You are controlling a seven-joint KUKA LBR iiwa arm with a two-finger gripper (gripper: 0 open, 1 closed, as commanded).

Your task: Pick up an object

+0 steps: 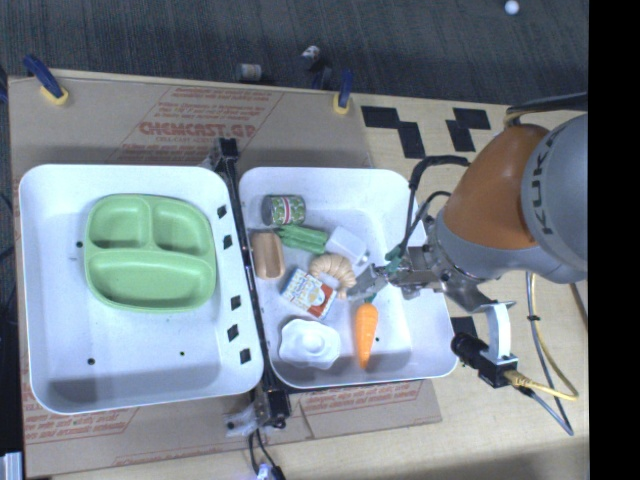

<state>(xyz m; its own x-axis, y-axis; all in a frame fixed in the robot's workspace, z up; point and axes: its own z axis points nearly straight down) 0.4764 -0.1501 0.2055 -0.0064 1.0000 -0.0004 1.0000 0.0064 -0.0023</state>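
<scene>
Reaching in from the right edge of the frame, the grey arm (540,208) with its orange band is extending over the right-hand white bin (395,193), and its gripper (372,280) is sitting low inside that bin, right of centre in the frame. The fingers are too small and too cluttered against the bin contents to resolve, so whether they are open or closed cannot be told, and no object is visibly sitting between them. The pickable objects are all lying in the right-hand bin. A green can (284,209) is lying on its side toward the upper left of that bin. Just below it, a green cucumber-like piece (303,237) is lying at a slant, and a tan block (266,254) is standing beside the bin's left wall. A pale croissant-shaped item (333,267) is resting near the bin's centre, just left of the gripper. A small printed carton (307,292) is lying below it, tilted. An orange carrot (366,332) is lying lengthwise toward the lower edge of the bin, just below the gripper. A white bottle-like object (309,343) is sitting at the lower left of the bin. The left-hand white bin (50,298) is occupying the left half of the frame and is carrying a green divided plate (150,253) in its upper portion. Both bins are resting on a cardboard sheet (200,118) covering the bench.
</scene>
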